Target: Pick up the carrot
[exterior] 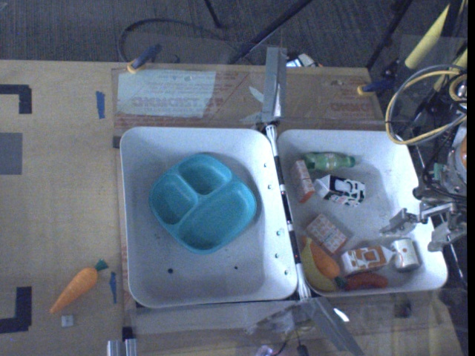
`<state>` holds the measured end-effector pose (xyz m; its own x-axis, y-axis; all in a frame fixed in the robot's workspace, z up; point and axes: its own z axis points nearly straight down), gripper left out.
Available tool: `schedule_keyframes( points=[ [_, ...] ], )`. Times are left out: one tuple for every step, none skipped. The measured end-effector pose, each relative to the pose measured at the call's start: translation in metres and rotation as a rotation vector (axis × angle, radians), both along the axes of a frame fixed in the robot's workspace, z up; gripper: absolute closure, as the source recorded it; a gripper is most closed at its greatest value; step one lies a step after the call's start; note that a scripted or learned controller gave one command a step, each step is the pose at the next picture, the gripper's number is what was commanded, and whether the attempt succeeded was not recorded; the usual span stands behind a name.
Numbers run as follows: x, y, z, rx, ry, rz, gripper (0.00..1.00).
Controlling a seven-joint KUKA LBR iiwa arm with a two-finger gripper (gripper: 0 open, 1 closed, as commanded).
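The carrot [74,288] lies on the bare table [52,199], out at the near left, just left of the left bin [133,273], its green top pointing toward that bin. A small blue tape strip [113,286] sits between it and the bin wall.

The left bin holds a teal divided plate [203,201], set a little left of its middle. The right bin [386,150] is crowded: a green bottle [329,159] at the far side, a black and white toy car [344,189] below it, a narrow orange box [301,181] near the divider, a patterned cube [327,232], a banana [312,271] with a second carrot-like orange piece [324,259] lying on it, a small carton [365,258], a red pepper [364,280] and a silver can [404,254].

My arm [456,162] comes in from the right edge, cables looped above it. My jaws [407,219] hang over the right side of the right bin, just above the can, well apart from the carrot, with both bins' walls and the plate between us. I cannot tell whether my jaws are apart or together; nothing shows between them.
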<state>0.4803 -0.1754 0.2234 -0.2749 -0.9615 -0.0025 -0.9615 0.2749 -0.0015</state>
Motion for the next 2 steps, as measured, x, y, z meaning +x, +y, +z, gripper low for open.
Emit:
schedule_keyframes(
  points=[
    [0.013,0.059,-0.078,0.001,0.0,0.095,0.0],
    [0.0,0.095,-0.038,0.001,-0.002,-0.295,0.0]
  ],
)
